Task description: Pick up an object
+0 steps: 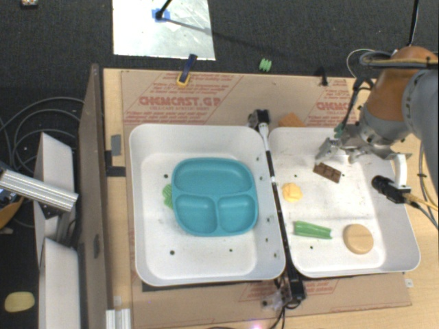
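Note:
The right bin (394,252) holds a brown chocolate-like bar (328,172), a small yellow piece (292,192), a green stick (313,230) and a round tan disc (358,238). My gripper (341,151) hangs over the far part of this bin, just beyond and slightly right of the brown bar. Its metal fingers are spread open and there is nothing between them. In the left bin (151,252) lies a teal divided plate (214,196), with a green item (167,195) peeking out from under its left edge.
A ridge (272,184) separates the two bins. A black part of the arm (387,188) juts over the right bin's right side. Cardboard (206,98) lies beneath the bins, and cables (41,125) and white rails (41,190) sit at the left.

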Action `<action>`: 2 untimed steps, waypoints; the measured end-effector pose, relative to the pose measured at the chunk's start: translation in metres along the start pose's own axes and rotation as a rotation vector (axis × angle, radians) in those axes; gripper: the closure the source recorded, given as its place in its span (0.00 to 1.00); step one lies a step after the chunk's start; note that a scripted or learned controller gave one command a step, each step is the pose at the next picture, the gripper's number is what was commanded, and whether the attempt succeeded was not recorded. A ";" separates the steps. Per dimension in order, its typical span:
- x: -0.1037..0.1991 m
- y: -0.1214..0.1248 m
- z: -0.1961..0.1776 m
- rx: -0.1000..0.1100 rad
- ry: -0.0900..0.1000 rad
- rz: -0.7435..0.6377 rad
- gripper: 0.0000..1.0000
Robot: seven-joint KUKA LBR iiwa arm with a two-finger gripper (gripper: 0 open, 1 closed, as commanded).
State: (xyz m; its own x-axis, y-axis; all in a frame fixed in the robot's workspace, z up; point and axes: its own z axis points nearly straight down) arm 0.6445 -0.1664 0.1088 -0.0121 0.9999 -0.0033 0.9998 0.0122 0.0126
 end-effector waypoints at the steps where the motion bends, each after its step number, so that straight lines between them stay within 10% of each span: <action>1: -0.002 -0.014 0.025 0.012 0.002 0.011 0.00; 2: -0.003 -0.012 0.011 0.010 0.002 0.009 1.00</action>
State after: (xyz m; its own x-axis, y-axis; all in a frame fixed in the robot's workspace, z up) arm 0.6326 -0.1696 0.0980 -0.0028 1.0000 -0.0016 1.0000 0.0028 0.0022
